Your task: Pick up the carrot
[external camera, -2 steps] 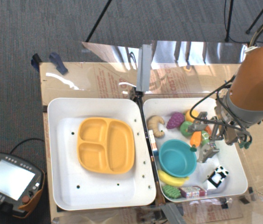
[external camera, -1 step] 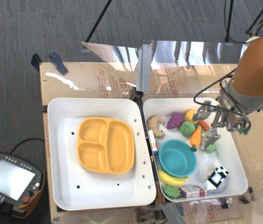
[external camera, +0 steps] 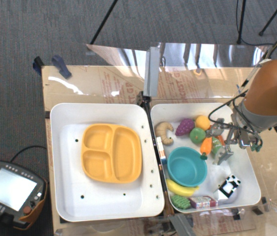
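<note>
two bins; the carrot [external camera: 206, 146] lies in the right bin [external camera: 254, 181], between the green fruit [external camera: 197, 134] and the teal bowl [external camera: 187, 166], just beside the gripper [external camera: 225, 142]. can't tell from this angle if the gripper is released or clenched, and nothing shows between its tips. i'd centre over the carrot's thick orange body, align across its width, stay clear of the bowl rim, then descend and close.

The two white bins [external camera: 60, 132] look like smooth, faintly glossy plastic. The yellow divided plate [external camera: 112, 153] and the teal bowl [external camera: 187, 165] are smooth plastic with a soft sheen. The carrot [external camera: 206, 146] looks like shiny orange plastic. The desk [external camera: 104, 85] shows brown board under glossy film.
</note>
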`<action>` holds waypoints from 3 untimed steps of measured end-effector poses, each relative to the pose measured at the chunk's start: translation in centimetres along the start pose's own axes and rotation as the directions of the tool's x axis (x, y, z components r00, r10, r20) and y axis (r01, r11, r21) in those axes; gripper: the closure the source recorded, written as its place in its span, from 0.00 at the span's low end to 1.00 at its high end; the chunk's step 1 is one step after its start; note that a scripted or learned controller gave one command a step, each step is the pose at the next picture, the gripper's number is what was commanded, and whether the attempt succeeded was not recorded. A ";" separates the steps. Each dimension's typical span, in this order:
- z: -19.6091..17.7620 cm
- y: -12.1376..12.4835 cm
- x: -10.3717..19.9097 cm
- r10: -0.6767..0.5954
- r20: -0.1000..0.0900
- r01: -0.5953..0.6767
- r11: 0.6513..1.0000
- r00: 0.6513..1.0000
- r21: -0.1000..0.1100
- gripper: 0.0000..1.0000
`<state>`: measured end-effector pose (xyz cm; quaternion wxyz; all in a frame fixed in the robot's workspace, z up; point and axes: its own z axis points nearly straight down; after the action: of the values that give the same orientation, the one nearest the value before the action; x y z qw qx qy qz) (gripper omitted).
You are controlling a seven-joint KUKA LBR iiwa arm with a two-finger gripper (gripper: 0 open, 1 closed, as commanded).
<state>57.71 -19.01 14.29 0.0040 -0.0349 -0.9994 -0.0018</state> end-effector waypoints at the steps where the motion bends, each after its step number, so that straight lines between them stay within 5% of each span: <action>1: 5.8 -1.6 -2.7 0.064 0.004 -0.064 0.998 0.998 0.000 0.00; 3: 5.4 1.2 -2.7 -0.032 0.012 0.032 0.999 0.999 0.003 0.00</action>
<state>60.48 -17.96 8.84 -0.0019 -0.0191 -0.9998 -0.0004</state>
